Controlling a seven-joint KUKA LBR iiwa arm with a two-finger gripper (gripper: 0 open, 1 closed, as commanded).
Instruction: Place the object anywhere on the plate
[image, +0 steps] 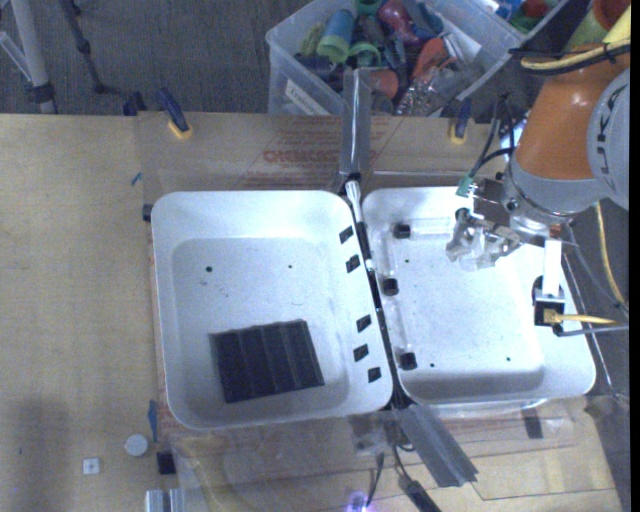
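The gripper (478, 243) hangs low in the right bin (470, 340) at upper right, apparently for a pick, whether it grasps the object impossible to tell, while the dark plate (266, 360) waits lower left.

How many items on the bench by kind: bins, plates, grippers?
White bins: 2, left bin, right bin
Dark ribbed plate: 1, in the left bin
Gripper: 1, over the right bin
Total: 4
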